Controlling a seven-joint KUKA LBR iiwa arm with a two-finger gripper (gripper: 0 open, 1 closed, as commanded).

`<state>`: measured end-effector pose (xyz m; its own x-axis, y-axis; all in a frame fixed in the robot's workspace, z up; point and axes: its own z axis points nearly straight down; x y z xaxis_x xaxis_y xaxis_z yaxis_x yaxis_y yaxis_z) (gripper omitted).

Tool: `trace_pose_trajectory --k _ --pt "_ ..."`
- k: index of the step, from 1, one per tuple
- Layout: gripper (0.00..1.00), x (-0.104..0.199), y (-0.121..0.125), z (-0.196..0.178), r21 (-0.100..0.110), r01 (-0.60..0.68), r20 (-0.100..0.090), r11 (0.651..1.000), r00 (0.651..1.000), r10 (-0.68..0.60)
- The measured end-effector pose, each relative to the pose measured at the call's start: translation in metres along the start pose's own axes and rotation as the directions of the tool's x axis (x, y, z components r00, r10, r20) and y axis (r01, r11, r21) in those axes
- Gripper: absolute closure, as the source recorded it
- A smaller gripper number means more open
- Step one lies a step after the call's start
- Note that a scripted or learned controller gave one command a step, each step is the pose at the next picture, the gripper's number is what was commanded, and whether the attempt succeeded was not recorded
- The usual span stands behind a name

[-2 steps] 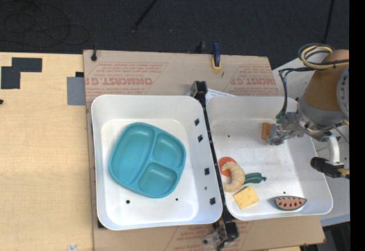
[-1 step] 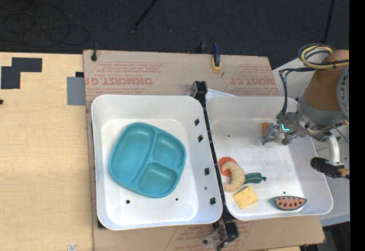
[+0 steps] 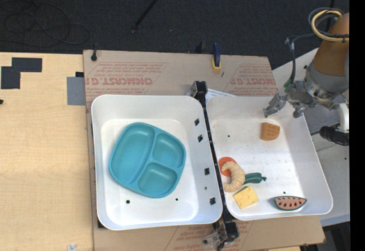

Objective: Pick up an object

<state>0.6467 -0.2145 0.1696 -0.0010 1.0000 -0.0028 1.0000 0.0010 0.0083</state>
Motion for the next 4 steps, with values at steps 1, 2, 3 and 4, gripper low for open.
trace_pose_trajectory --k 1,2,3,4 --pt "1.0 0.0 -0.003 -0.005 0.009 0.0 -0.002 1.0 1.0 0.0" --pt "1.0 0.001 -0.003 -0.003 0.011 0.0 -0.003 1.0 1.0 0.0" --pt "1.0 0.001 -0.003 -0.002 0.011 0.001 -0.003 1.0 1.0 -0.001" --pt "1.0 -0.001 -0.002 -0.049 0.005 -0.001 -0.002 1.0 1.0 0.001"
